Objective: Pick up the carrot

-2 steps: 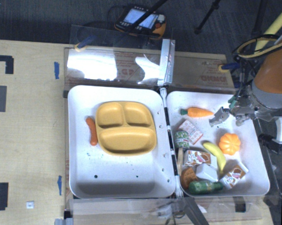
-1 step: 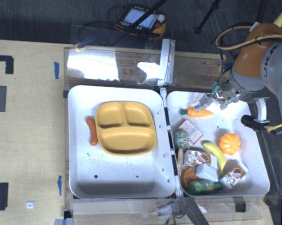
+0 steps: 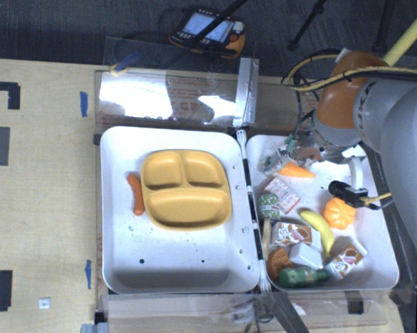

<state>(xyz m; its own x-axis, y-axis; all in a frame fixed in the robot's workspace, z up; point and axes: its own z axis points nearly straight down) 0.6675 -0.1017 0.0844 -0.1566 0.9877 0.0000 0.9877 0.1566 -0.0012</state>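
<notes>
The gripper (image 3: 300, 154) sits low at the right bin's (image 3: 387, 263) far edge, directly over the carrot (image 3: 296, 171); whether its fingers are apart or together cannot be told. Nearby in that bin lie a banana (image 3: 319, 228), a small pumpkin (image 3: 339, 213), cartons and a green vegetable (image 3: 302, 275). The left bin (image 3: 115, 255) holds a yellow divided tray (image 3: 185, 189) with a sausage (image 3: 136, 194) just beside it

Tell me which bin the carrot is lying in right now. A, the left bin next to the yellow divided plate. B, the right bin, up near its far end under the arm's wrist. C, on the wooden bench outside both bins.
B: the carrot lies in the right bin at its far end, just below the gripper, apart from the yellow plate.
</notes>
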